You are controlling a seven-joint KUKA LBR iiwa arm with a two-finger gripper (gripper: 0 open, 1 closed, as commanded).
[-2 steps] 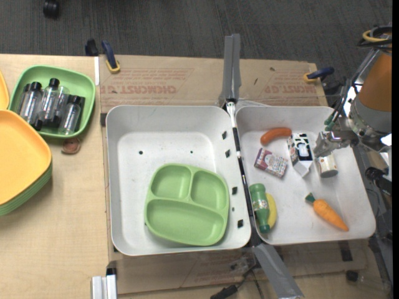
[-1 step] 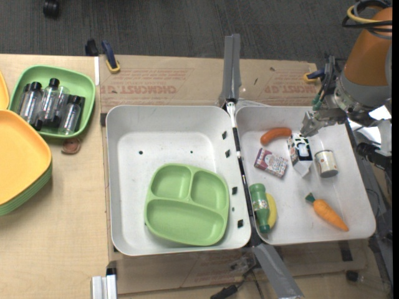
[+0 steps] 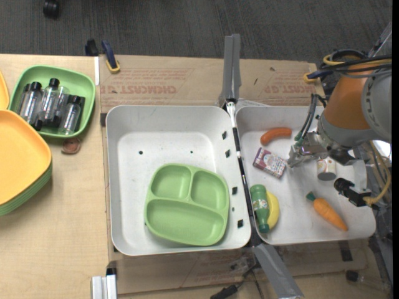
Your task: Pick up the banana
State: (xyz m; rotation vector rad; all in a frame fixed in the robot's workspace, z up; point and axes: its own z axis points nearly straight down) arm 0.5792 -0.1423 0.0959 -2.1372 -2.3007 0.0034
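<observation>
Camera view:
Arm: reaching in from the right over the right bin, orange band showing, upper part running off the frame edge.
Pincer: hanging low in the right bin's upper middle, just right of the small pink carton; tip blurring into cables and metal, so whether it is open or shut I cannot tell; nothing is showing in it.
Banana: lying at the right bin's lower left, near the divider; left side being covered by the green bottle, which is touching it; well apart from the pincer.
Green bottle: lying lengthwise along the bin's left wall, label unreadable.
Orange sausage-shaped item: sitting near the bin's top, above the carton; exact kind hard to make out.
Carrot: lying tilted at the lower right of the bin.
Small white cylinder: sitting under the wrist, partly hidden.
Left bin: holding a green divided plate.
Table: carrying a green tray of dark bottles at upper left; yellow plates being cut off by the left edge.
</observation>
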